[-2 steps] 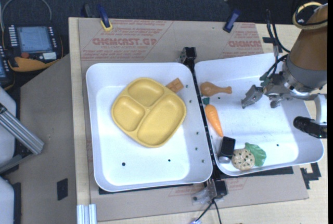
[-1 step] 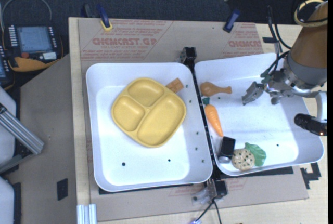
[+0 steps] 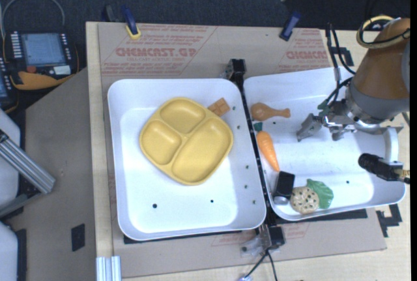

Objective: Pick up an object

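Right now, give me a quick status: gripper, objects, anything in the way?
Gripper over right bin, nothing between its fingers. Drumstick, carrot, cookie lying loose in that bin. Yellow plate in left bin, well aside.

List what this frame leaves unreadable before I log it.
- Pincer, camera view: too small and blurred to tell how it stands.
- Brown piece: yellow divided plate covers most of it.
- Cookie: overlaps the green toy, hiding part of it.
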### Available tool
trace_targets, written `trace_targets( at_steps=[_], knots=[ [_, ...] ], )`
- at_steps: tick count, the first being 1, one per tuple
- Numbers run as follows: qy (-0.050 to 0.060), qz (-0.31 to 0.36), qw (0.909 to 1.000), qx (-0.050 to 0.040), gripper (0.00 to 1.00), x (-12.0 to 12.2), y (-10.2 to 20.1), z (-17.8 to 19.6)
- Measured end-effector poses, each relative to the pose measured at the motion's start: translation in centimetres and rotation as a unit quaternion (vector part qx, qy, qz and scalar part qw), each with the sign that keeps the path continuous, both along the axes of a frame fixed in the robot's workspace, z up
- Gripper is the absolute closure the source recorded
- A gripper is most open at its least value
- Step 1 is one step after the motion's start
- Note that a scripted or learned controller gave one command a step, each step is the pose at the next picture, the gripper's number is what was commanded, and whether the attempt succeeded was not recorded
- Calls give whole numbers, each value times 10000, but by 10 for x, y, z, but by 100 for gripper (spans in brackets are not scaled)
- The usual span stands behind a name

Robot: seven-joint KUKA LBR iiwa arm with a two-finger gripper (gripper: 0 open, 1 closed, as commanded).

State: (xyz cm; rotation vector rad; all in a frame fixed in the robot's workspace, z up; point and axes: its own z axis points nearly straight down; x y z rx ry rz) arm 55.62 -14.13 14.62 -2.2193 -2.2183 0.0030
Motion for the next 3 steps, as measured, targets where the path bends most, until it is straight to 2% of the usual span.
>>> trace_targets(
  at_steps=[1,2,3],
  knots=[
    [3,1,10000,3,0,3,-2,-43],
    [-24,-9,10000,-13,0,5,-5,-57],
    [-90,1,10000,-13,100,9,-3,-43]
  ],
)
